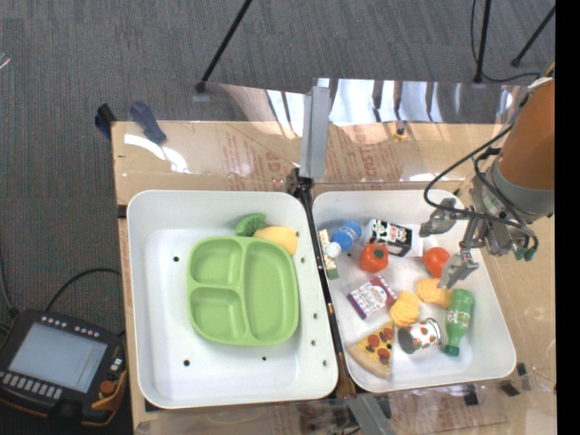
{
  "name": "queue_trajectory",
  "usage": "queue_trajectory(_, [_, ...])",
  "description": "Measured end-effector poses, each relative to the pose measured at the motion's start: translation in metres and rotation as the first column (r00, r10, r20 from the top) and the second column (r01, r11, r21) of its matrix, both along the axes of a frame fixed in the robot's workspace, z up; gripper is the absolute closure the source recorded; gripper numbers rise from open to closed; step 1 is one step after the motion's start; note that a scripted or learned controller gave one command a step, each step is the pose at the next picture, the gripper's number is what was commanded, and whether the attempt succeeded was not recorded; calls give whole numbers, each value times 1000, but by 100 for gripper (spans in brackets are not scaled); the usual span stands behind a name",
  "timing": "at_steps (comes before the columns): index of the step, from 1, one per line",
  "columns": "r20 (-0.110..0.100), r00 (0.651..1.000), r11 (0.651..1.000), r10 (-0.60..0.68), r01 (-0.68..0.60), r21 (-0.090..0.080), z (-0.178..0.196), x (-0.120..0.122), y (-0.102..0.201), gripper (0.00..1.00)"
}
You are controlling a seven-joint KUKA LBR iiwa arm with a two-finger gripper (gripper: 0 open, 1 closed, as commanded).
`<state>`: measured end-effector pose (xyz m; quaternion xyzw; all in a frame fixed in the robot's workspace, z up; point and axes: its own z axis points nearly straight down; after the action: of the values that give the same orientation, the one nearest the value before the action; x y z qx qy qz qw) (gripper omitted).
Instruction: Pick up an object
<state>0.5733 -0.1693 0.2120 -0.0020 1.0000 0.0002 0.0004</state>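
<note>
Gripper (459, 268) hanging over the right bin (504, 333), fingers look slightly apart, nothing pinched between them. Tomato (436, 260) just left of it, green bottle (458, 320) right below, waffle (432, 292) beside that. Green tray (243, 290) sitting in the left bin (149, 234)

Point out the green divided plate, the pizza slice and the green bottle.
green divided plate (243, 290): camera view, on its middle divider.
pizza slice (375, 350): camera view, on its topping.
green bottle (458, 320): camera view, on its body.
</note>
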Motion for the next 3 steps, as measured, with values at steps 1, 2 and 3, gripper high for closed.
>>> queue_trajectory(1, [11, 997, 997, -76, 76, -1, -119, -89, -3, 0])
queue_trajectory(2, [13, 1000, 1000, -20, 20, -1, -120, -87, 61, 0])
queue_trajectory(3, [4, 998, 998, -61, 61, 0, -124, -19, 86, 0])
